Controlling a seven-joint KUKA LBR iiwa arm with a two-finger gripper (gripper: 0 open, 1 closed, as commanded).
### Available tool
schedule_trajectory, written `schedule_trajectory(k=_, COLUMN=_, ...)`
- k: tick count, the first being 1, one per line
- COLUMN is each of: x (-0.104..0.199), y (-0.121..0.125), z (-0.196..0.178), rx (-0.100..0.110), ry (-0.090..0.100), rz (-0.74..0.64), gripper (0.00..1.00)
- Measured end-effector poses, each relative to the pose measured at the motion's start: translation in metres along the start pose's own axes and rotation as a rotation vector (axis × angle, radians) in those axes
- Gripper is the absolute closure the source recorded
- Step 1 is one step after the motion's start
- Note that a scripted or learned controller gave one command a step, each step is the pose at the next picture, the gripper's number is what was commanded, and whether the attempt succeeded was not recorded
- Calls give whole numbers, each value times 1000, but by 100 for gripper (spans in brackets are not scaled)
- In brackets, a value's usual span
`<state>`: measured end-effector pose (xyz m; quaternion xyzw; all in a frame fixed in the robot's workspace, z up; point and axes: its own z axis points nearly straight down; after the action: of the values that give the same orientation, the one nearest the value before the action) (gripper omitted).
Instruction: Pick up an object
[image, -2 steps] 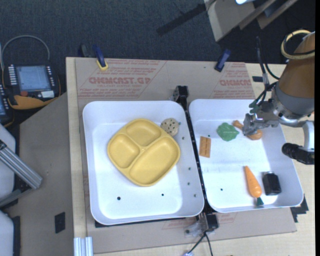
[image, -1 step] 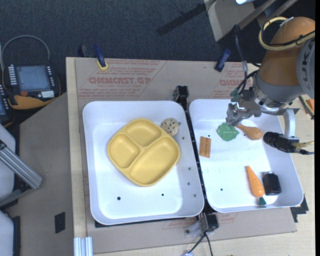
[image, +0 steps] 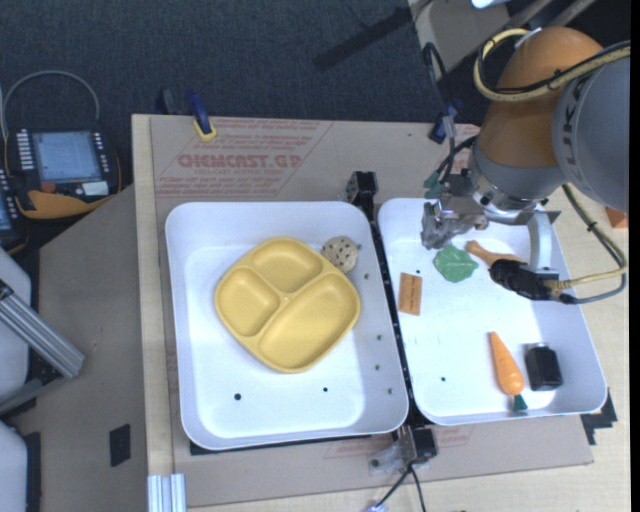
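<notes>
Gripper (image: 436, 228) fingertips too small and shadowed to read as open or closed. Arm (image: 560, 110) cut off at the right and top edges. Cookie (image: 341, 251) partly tucked behind the yellow divided plate (image: 288, 303). Orange piece (image: 484, 252) partly hidden beneath black cable (image: 530, 281). Handheld screen (image: 62, 165) at left too blurred to read.

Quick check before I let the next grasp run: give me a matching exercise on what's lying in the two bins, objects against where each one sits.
Things:
1. yellow divided plate
2. carrot
3. green piece
4. cookie

Places:
A. right bin, near its front edge
B. left bin, middle
C. left bin, touching the plate's far right rim
D. right bin, just below the gripper

Pairs: 1-B, 2-A, 3-D, 4-C
</notes>
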<state>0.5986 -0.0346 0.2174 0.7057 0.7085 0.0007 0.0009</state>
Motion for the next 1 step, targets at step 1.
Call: schedule_trajectory(k=1, x=49, y=18, z=8, rx=-1, ry=0, rz=-1, gripper=100)
